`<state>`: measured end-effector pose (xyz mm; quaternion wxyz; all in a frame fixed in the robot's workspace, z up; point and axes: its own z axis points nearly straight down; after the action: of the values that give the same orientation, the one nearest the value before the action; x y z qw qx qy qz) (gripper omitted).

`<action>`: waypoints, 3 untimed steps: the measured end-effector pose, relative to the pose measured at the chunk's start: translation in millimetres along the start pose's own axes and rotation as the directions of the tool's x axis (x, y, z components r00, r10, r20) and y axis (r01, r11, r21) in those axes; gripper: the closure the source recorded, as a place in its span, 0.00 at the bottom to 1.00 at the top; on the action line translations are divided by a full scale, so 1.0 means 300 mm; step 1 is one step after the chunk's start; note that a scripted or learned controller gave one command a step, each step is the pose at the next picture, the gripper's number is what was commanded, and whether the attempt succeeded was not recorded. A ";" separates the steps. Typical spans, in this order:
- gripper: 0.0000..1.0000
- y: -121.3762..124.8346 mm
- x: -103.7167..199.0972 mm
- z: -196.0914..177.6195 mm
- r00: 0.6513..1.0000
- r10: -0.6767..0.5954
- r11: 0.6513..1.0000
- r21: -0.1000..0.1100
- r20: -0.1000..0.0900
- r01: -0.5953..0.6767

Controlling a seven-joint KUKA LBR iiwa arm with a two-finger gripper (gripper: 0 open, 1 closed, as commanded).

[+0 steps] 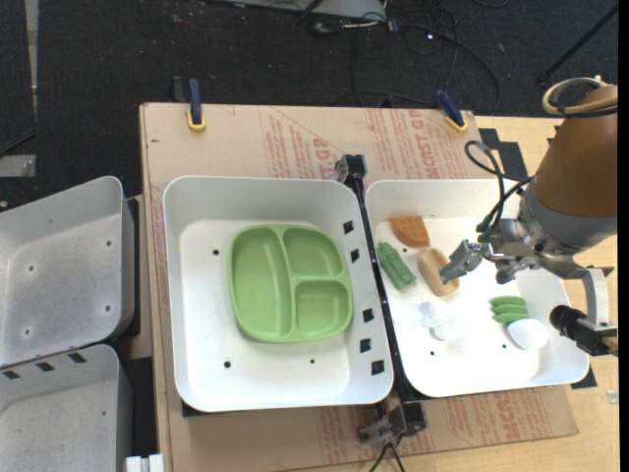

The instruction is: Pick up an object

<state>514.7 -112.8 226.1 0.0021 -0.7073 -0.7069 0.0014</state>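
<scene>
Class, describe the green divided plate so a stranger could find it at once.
Start at the left white bin of the two on the bench. The pale green plastic plate lies flat in its middle. It has three compartments and is far larger than the small items in the right white bin.

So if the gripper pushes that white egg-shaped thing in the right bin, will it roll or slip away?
Probably. The white egg-shaped thing looks rounded and smooth, so it may roll or slip. It lies near the right bin wall, which could stop it.
</scene>
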 end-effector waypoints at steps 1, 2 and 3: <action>0.00 0.023 0.026 0.170 1.000 0.000 1.000 0.000 0.000 0.000; 0.00 0.047 0.010 0.363 1.000 0.001 1.000 0.000 0.000 -0.001; 1.00 0.050 0.010 0.319 1.000 0.003 1.000 -0.005 0.001 -0.003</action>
<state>529.2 -109.6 130.3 0.0002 -0.7082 -0.7060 0.0001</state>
